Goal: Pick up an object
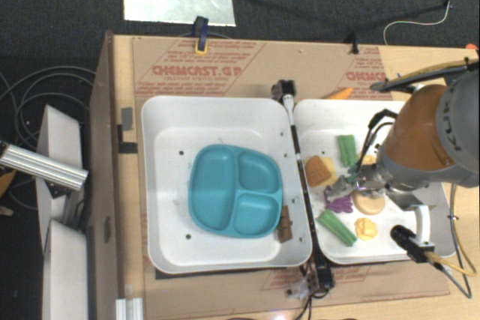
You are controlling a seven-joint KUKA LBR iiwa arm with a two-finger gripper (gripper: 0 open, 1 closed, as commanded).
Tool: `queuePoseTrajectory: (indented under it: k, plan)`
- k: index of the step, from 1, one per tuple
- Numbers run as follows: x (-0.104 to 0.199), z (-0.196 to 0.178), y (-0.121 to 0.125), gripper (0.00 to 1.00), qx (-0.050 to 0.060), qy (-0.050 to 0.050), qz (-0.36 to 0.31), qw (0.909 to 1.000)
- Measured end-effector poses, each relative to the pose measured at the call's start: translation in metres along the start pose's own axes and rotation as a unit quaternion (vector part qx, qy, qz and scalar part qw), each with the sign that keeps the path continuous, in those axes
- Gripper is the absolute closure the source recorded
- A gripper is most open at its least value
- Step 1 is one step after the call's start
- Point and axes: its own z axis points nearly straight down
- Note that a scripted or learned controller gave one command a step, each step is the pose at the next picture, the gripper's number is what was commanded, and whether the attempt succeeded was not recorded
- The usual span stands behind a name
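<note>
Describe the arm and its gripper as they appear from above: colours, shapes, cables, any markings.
The arm is bulky and rounded, with grey casing and a broad orange band above the wrist. Dark lettering runs along the grey casing at the picture's right edge, cut off and unreadable. A black cable loops beside the orange band down toward the wrist. The gripper is a small, pale grey metallic assembly, too blurred for finer detail.

Glossy plastic plate, white bins
</note>
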Motion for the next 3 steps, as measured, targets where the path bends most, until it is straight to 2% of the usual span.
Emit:
queuePoseTrajectory:
  k: [1, 2, 3]
  plan:
    - [-0.008, -0.002, -0.012, 0.0, -0.006, 0.001, -0.002, 1.0]
    - [-0.01, -0.013, -0.011, 1.0, -0.007, -0.002, 0.0, 1.0]
    - [-0.01, -0.013, -0.011, 0.0, -0.007, -0.002, 0.0, 1.0]
